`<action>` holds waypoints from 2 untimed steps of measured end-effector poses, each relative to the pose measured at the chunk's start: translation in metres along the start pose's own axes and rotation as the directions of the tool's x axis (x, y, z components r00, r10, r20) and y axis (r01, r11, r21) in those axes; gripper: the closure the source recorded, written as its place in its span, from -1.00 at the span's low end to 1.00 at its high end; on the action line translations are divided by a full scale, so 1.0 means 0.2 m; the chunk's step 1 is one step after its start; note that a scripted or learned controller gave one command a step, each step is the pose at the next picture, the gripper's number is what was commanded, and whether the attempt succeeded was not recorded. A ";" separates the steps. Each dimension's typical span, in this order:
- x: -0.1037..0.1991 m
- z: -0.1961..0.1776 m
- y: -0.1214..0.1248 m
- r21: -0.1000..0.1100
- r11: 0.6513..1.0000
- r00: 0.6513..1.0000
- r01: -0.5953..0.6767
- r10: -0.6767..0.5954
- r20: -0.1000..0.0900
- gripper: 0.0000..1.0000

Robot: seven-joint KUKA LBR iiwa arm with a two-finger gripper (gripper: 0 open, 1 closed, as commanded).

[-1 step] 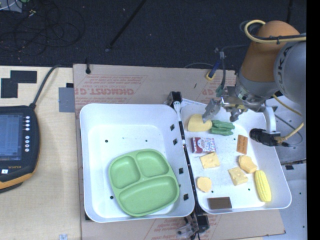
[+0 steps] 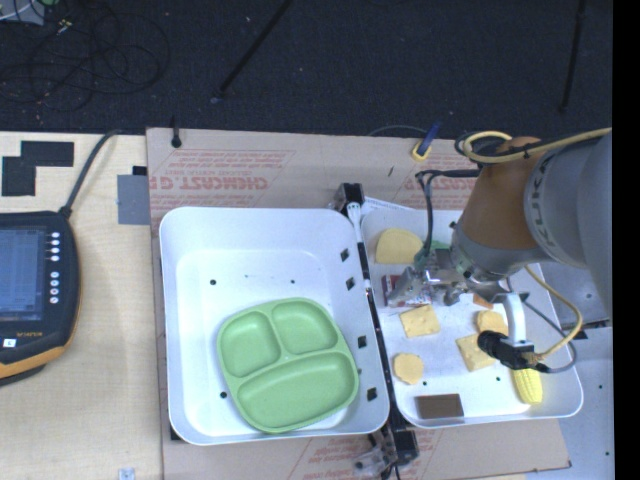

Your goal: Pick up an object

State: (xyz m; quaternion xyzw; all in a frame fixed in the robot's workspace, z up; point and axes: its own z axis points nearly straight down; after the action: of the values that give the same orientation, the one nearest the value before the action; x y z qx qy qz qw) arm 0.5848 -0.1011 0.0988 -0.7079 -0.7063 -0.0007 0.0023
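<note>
Left bin (image 2: 190, 268), frame centre-left, holds a green divided plate (image 2: 288, 364). Right bin (image 2: 560, 393), frame centre-right, carries the candidates: yellow wedge (image 2: 398, 245), cheese-like square (image 2: 419, 321), round yellow piece (image 2: 407, 368), brown block (image 2: 438, 406), corn cob (image 2: 527, 383). The arm (image 2: 520, 208) is lowered into the right bin's upper middle; gripper (image 2: 432, 278) sits just above the square. Finger state: cannot tell. Nothing appears lifted; pick judged not yet done.

Teach pendant (image 2: 30, 293) at bench's left edge — cardboard sheet (image 2: 250, 168) under bins
</note>
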 end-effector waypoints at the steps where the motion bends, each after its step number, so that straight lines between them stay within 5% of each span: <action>1: 0.05 0.06 -0.27 0.001 1.000 1.000 0.001 -0.001 0.002 -1.00; 2: 0.00 0.05 -0.05 -0.003 1.000 1.000 0.003 -0.002 0.004 -1.00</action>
State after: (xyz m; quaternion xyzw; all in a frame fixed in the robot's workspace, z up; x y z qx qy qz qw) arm 0.5751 -0.1005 0.0879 -0.7071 -0.7071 -0.0001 -0.0002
